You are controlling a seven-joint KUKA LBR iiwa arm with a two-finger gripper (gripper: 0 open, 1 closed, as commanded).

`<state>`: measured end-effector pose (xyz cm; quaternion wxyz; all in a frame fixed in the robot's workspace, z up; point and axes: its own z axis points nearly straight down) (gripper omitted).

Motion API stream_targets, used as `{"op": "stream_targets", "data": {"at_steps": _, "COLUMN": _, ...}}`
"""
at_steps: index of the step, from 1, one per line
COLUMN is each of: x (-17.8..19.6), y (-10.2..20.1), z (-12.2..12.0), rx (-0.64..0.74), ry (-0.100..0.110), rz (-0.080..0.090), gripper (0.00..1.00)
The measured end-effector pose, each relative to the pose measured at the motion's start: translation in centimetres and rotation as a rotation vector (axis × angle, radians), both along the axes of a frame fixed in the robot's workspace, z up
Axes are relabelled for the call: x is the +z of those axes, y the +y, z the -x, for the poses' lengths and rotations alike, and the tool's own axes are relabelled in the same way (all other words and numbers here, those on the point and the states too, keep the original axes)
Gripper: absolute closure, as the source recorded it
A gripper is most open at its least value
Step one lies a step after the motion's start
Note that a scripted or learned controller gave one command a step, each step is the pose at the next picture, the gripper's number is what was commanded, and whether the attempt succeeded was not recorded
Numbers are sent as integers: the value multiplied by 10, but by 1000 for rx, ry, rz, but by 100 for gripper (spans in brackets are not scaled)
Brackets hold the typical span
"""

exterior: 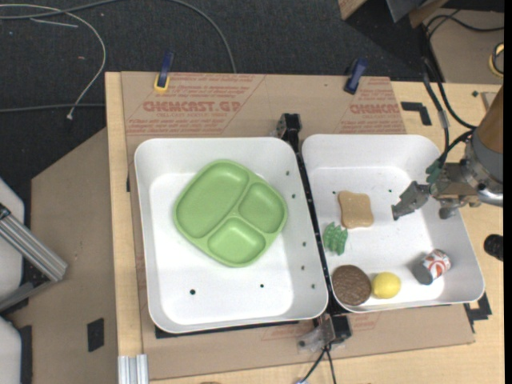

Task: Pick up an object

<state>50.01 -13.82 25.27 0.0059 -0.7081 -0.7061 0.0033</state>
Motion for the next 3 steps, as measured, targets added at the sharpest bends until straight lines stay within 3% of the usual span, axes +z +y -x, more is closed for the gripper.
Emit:
{"op": "stream_targets", "data": {"at_steps": 1, "x": 5, "y": 0, "z": -2, "rx": 3, "ry": -11, "rz": 2, "gripper": 0}}
{"op": "stream_targets", "data": {"at_steps": 3, "x": -88, "y": 0, "z": -9, "rx": 2, "ry": -7, "rz": 1, "gripper": 0}}
